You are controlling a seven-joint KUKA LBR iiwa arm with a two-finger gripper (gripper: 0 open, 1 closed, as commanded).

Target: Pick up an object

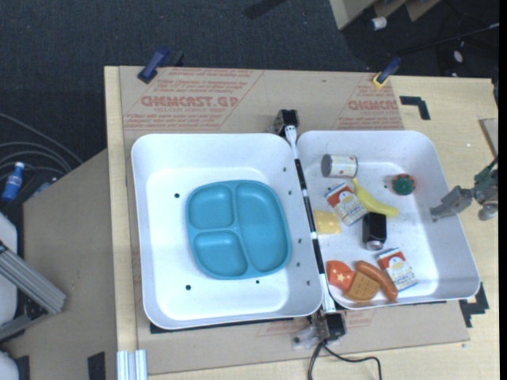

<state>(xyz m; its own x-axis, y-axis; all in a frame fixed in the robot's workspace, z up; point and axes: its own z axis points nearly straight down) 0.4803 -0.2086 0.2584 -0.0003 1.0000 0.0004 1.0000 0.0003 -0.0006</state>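
Gripper [453, 203], fingers apparently spread and holding nothing, hovers at the right bin's [444, 267] right edge, toys [360, 204] clustered for picking.

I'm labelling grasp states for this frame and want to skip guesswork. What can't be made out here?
- Pincer, camera view: small and blurred at the right bin's rim; its state is unreadable.
- Arm: cut off by the right edge.
- Cartons: print too small to read.
- Hotdog: overlaps neighbouring toys, hiding their edges.

A blue plate [237, 229] sits in a white bin [158, 172]. Nearby lie a yellow banana [374, 201], a black can [374, 229] and red-and-white cartons [346, 203].
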